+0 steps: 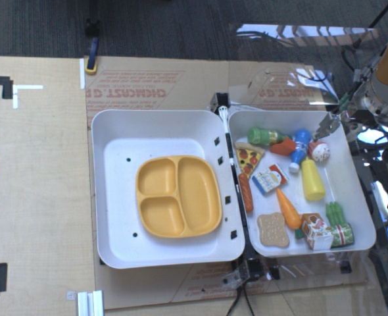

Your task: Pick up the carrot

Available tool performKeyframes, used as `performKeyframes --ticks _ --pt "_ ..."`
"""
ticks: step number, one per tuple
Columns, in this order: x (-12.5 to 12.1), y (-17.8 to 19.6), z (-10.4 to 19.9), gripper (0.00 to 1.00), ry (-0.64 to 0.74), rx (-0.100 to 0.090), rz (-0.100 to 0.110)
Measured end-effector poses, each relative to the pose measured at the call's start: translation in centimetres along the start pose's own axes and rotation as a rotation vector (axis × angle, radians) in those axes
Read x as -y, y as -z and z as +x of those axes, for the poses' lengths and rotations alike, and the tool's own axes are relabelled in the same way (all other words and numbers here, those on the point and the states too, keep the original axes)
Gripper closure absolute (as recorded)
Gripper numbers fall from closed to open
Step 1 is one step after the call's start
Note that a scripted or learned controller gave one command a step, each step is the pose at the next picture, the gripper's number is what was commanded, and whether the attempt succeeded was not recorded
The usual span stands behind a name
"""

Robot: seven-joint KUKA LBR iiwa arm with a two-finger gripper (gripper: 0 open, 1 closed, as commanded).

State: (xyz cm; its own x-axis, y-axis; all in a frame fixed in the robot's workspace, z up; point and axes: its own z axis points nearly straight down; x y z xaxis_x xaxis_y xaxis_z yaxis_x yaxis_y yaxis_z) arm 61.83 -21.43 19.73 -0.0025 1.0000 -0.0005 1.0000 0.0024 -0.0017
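The carrot [288,208] lies untouched in the right bin [360,188] between the slice of bread [273,230] and the juice carton [317,232], so the approach is the step in hand (the gripper [326,128] hovers at the bin's far corner, finger spread impossible to tell) and must next descend over it

The arm [386,78] comes in from three o'clock, high at the frame's edge. Its gripper [327,128] points down toward eight o'clock, slender fingers close together at the tip, nothing visible between them.
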Motion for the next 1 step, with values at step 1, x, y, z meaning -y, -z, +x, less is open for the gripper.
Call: performKeyframes --ticks 1 --pt "9.56 -3.44 3.09 0.0 -0.142 0.0 0.0"
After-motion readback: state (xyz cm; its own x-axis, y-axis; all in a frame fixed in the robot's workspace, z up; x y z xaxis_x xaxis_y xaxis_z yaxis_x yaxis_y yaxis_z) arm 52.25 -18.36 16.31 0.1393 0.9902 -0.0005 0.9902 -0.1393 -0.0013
